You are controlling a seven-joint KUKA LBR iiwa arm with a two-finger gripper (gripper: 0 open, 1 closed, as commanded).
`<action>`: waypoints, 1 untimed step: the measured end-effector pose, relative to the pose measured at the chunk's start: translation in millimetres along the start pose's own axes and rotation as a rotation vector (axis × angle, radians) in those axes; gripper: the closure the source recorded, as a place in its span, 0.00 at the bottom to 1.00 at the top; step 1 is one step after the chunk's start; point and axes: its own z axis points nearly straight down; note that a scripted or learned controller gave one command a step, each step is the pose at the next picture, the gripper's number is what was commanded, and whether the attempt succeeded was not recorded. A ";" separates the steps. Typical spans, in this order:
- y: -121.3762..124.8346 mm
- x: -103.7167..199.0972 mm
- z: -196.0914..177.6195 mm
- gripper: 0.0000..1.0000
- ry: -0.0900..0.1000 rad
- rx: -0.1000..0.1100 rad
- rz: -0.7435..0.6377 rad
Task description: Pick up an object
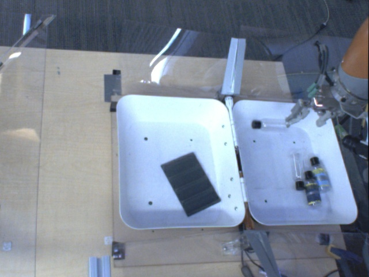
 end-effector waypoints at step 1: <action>-55.0 -41.6 111.0 0.00 0.000 0.000 -0.003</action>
